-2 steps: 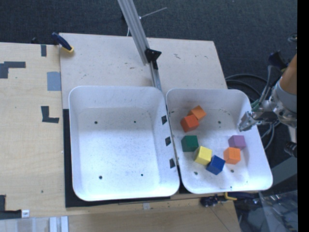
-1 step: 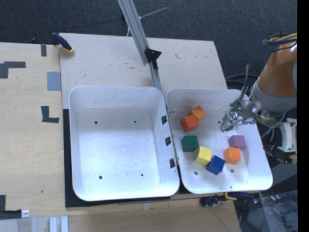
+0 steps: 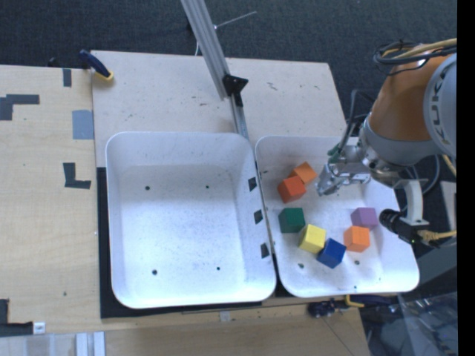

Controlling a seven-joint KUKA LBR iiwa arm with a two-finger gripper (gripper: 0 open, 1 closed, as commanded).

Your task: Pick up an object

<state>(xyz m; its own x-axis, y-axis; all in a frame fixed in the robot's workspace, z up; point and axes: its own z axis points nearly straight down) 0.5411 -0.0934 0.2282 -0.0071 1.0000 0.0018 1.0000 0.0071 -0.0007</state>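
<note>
Closest to the camera is the arm's fat orange-banded wrist, hanging over the right bin [image 3: 386, 277], with the pincer [image 3: 332, 182] sticking out of it toward the bin's middle. Honestly can't tell whether the pincer is open or closed, it's just a small metallic blur from up here, and nothing visibly sits in it. Just beside it, on the side away from the arm, are two orange-ish cubes touching each other: a redder one [image 3: 292, 188] and a lighter orange one [image 3: 305, 173] tucked behind it. Those are the nearest candidates, pretty much right off the tip. Further toward the bin's front edge from the pincer there's a green cube [image 3: 292, 219], then a yellow cube [image 3: 312, 237] touching a blue cube [image 3: 332, 252], and back toward the arm side a purple cube [image 3: 364, 216] and another small orange cube [image 3: 357, 238]. My guess is these are all light, stiff little blocks, probably wood or foam, nothing fragile, with flat faces that should clamp fine if you square up on two opposite sides. The catch with the red-orange one is that its neighbour is pressed against it, so a finger might not fit on that side; I'd grab across the free faces instead. Green one sits on its own, so it's probably the easier pick. Left bin [image 3: 119, 199] on the tabletop [image 3: 148, 87] is well apart from the pincer.
</note>
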